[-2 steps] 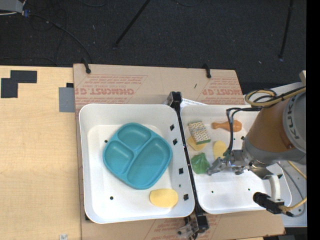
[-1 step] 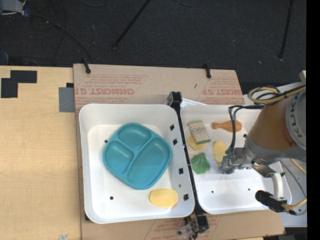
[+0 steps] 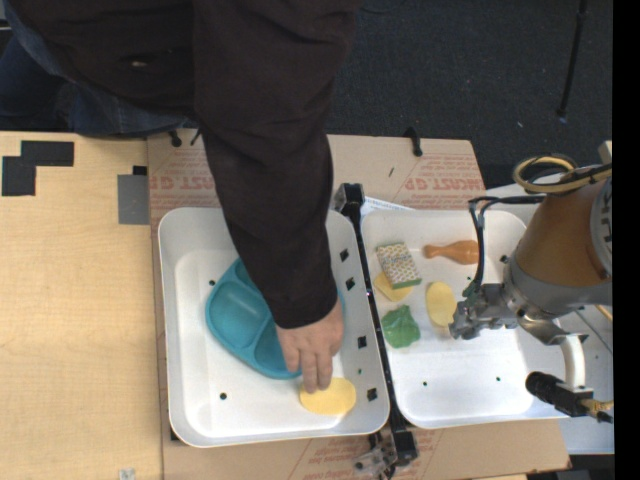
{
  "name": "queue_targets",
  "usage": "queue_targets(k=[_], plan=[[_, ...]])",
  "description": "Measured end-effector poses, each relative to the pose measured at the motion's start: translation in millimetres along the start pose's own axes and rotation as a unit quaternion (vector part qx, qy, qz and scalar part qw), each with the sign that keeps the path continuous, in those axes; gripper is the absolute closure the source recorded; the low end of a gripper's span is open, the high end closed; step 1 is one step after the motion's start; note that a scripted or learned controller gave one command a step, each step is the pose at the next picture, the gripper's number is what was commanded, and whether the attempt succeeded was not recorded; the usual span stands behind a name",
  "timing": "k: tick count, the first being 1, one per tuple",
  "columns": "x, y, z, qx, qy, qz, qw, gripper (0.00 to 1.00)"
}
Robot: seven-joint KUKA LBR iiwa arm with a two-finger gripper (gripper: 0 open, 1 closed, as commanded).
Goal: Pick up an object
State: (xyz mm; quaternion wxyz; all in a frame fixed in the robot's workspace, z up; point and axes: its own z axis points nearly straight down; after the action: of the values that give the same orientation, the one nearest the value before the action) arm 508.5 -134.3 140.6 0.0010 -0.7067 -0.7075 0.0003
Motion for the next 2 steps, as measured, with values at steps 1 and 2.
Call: queue_targets(k=[1, 2], plan=[[-9, -6, -54, -0.001, -0.001, 0.002, 1.0, 1.0], [-10, -6, -84, -0.001, 0.0, 0.0, 1.0, 1.0]])
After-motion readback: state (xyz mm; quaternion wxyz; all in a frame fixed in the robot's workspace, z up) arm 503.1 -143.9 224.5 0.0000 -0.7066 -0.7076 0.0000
